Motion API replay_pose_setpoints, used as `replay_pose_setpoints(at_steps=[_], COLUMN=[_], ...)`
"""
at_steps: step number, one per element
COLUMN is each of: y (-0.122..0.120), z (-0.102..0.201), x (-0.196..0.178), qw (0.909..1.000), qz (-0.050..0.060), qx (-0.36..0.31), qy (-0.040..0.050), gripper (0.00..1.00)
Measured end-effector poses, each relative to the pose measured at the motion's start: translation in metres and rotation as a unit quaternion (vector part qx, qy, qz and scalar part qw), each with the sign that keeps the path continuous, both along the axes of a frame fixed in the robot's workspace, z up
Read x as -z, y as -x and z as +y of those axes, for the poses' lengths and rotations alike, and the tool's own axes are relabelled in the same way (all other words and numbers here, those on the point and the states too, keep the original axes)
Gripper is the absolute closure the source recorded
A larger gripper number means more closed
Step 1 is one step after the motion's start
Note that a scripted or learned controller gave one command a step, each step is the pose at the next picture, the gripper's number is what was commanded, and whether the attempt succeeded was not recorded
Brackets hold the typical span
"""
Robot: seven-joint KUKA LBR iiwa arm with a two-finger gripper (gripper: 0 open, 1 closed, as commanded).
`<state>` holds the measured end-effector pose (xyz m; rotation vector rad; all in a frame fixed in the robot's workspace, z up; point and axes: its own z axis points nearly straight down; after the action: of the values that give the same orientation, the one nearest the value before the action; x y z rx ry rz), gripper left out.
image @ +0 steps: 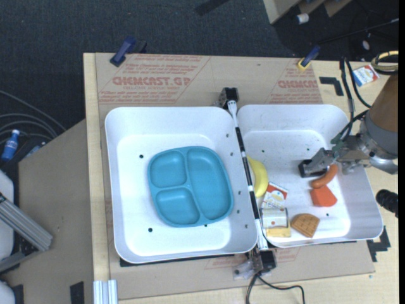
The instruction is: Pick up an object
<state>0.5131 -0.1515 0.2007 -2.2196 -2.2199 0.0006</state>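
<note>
The right bin (297, 122) holds several small items. A yellow banana (257, 175) lies against its left wall. A curved orange piece (327, 176) lies right of centre, and an orange-red wedge (324, 197) sits just in front of it. A brown biscuit-like piece (305, 224) rests near the front edge, beside two small cartons (274, 209). My gripper (316, 167) hangs low over the bin, directly above the upper left end of the curved orange piece. I cannot make out whether it touches that piece.
The left bin (126, 170) carries a blue divided plate (188, 186) in its middle. A black ridge (243, 163) separates the two bins. The arm (383, 128) comes in over the right bin's right wall. Cables hang at the far right.
</note>
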Motion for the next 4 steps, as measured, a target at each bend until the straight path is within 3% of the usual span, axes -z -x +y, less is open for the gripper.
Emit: replay_pose_setpoints(at_steps=[1,2,3,4], y=[-0.041,-0.04,-0.057,-0.102], z=[-0.05,-0.049,0.019,0.07], x=[0.113,0.106,-0.025,-0.037], qw=[1.0,1.0,1.0,1.0], qz=[-0.004,-0.002,-0.002,-0.001], qx=[0.0,0.001,-0.001,-0.001], qy=[0.0025,0.001,0.0006,0.0005], gripper=[0.0,1.0,1.0,1.0])
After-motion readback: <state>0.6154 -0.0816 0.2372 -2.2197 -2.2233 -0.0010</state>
